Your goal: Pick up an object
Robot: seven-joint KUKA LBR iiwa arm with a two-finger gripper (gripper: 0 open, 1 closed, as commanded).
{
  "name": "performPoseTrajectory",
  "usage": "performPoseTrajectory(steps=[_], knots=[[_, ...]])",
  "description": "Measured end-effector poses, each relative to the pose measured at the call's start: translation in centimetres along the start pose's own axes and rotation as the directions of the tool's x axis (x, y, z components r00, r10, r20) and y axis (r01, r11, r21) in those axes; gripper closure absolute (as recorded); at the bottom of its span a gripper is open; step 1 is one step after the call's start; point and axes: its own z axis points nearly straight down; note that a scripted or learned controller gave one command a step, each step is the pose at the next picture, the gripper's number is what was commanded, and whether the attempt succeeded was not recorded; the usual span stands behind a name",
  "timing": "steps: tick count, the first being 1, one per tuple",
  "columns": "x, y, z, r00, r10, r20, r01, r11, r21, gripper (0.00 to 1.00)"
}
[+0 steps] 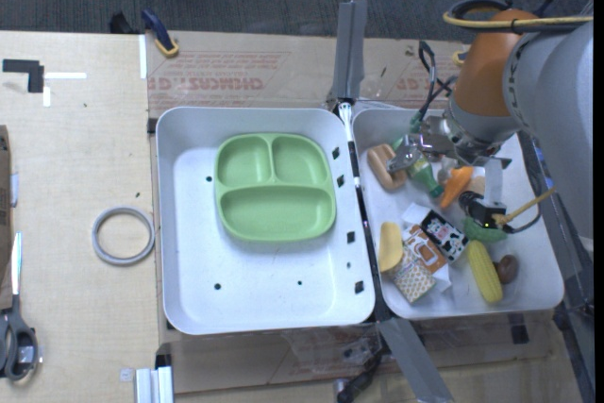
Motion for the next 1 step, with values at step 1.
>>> performPoseTrajectory(steps=[1], knots=[[-0.02,0.2,-1.22,1.0,0.0,-0.001,0.0,1.0,-0.004,1.0]])
